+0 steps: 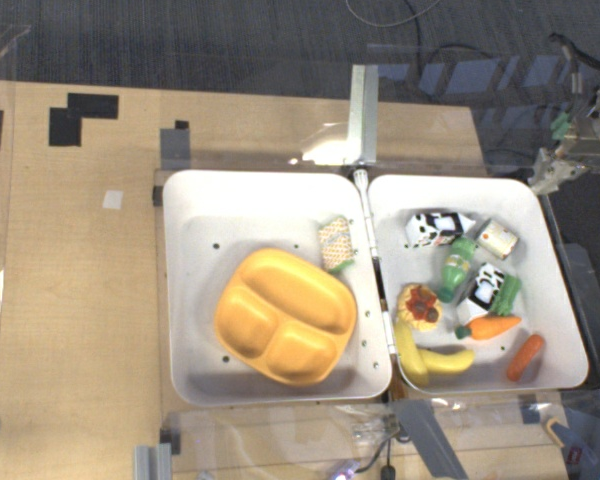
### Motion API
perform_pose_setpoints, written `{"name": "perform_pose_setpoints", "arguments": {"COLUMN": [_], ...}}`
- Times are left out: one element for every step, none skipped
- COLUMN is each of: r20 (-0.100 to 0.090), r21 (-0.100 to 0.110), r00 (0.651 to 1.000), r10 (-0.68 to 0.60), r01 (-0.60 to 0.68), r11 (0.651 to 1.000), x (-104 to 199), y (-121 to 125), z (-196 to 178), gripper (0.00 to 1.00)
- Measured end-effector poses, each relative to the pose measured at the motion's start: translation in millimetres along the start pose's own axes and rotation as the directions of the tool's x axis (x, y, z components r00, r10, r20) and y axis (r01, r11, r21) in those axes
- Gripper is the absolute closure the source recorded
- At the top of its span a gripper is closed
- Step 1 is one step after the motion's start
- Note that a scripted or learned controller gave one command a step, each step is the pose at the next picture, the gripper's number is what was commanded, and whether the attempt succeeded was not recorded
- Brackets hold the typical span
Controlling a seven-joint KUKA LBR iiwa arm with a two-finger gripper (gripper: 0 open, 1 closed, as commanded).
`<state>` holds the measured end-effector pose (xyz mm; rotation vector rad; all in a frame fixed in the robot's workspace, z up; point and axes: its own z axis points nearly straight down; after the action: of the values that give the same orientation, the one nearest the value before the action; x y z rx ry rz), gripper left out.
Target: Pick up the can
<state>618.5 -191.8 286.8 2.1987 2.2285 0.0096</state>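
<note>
Claw (pixel 580 143) at 2 o'clock, outside right white bin (pixel 560 268), finger state unclear; small green can (pixel 456 268) lies untouched mid-bin.

My bench (pixel 70 298) is pale wood with black squares near its far corner. Two shallow white bins lie directly on it, touching along one edge. The right bin (pixel 555 268) sits nearest my claw (pixel 580 153), just below it; the left bin (pixel 185 298) lies beyond that, well apart from me.
</note>
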Motion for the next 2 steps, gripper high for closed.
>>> {"name": "perform_pose_setpoints", "arguments": {"r20": [-0.004, -0.003], "r21": [0.007, 0.002], "r00": [0.979, 0.994], "r10": [-0.205, -0.106], "r01": [0.205, 0.106], "r11": [0.979, 0.994], "x": [13.8, 73.8], "y": [-11.8, 25.7], "z": [141.0, 21.0], "gripper": [1.00, 1.00]}}
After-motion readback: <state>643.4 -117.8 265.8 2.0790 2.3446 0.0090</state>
